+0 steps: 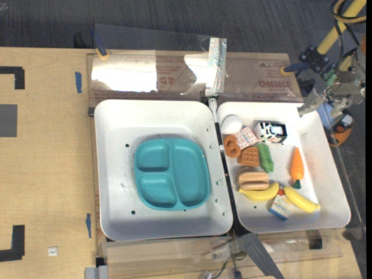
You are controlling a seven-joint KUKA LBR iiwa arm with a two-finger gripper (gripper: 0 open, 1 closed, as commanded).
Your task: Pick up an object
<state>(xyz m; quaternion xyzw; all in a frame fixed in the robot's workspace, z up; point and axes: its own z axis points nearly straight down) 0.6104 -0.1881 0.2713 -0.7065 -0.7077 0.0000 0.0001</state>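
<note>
The right bin point(331, 156) holds several toy foods: a white egg point(231, 122), a black-and-white piece point(271, 131), a small pink-and-white packet point(247, 136), an orange ring point(232, 146), a waffle point(249, 157), a green pickle point(265, 157), a carrot point(297, 164), a hot dog point(254, 181), two bananas point(260, 194) point(301, 200) and a small blue-and-white carton point(280, 208). My gripper point(326, 97) hangs over the bin's far right corner, above and apart from all of them, with cables around it.
The left bin point(110, 156) holds a teal divided plate point(172, 174). A clear plastic panel point(174, 68) stands behind both bins. Yellow and blue cables point(343, 16) hang at the upper right. Tan bench board point(40, 156) lies to the left.
</note>
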